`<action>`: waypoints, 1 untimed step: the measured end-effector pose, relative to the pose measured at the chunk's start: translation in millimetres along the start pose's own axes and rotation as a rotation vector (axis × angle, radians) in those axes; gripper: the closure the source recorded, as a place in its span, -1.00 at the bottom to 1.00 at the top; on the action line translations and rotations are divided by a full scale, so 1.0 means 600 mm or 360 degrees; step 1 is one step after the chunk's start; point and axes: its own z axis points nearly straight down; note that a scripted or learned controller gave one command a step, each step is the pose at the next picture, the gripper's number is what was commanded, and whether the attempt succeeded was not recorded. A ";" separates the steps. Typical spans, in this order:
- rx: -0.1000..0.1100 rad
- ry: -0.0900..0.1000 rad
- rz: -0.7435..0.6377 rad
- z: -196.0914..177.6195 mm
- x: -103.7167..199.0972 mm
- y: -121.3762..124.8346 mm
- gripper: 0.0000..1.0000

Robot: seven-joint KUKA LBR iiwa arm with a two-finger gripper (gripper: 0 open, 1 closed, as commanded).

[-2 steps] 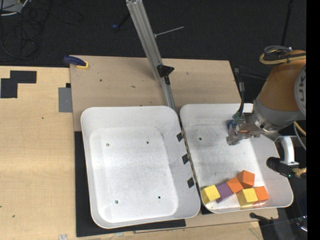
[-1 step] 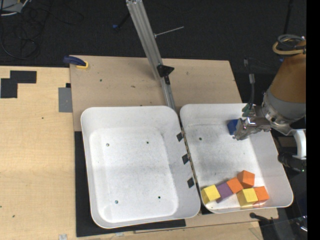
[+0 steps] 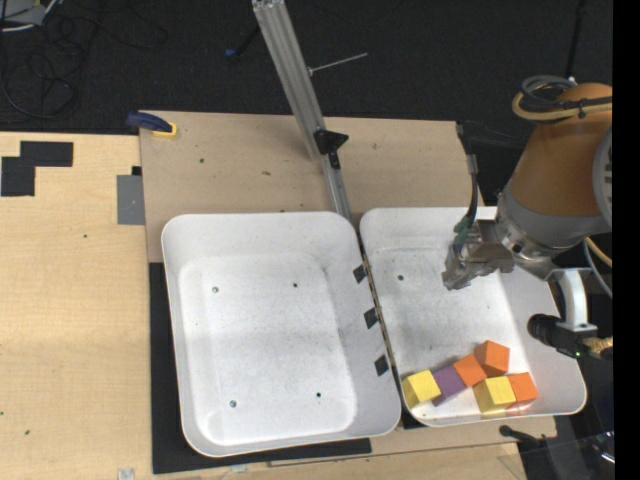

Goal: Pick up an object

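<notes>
Camera view records the gripper [image 3: 460, 271] above the right bin [image 3: 420, 243], over that bin's upper middle floor and well apart from the blocks. How wide it stands cannot be told at this angle, and nothing is seen between its tips.

All task objects lie in the right bin's near corner, as one cluster whose long axis runs roughly left to right along the bin's near wall. From the left of the cluster: a yellow block [image 3: 422, 386], a purple block [image 3: 449, 383] touching it, then an orange block [image 3: 470, 370]. A second orange block [image 3: 492, 355] sits at the cluster's far side, nearest the gripper. A second yellow block [image 3: 493, 393] and a third orange block [image 3: 521, 386] close the cluster's right end, touching each other.

Beside the right bin, the left bin [image 3: 190, 238] rests on the same worktop [image 3: 230, 168].
</notes>
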 end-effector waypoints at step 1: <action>0.0002 0.0000 -0.0001 -0.008 0.078 -0.012 1.00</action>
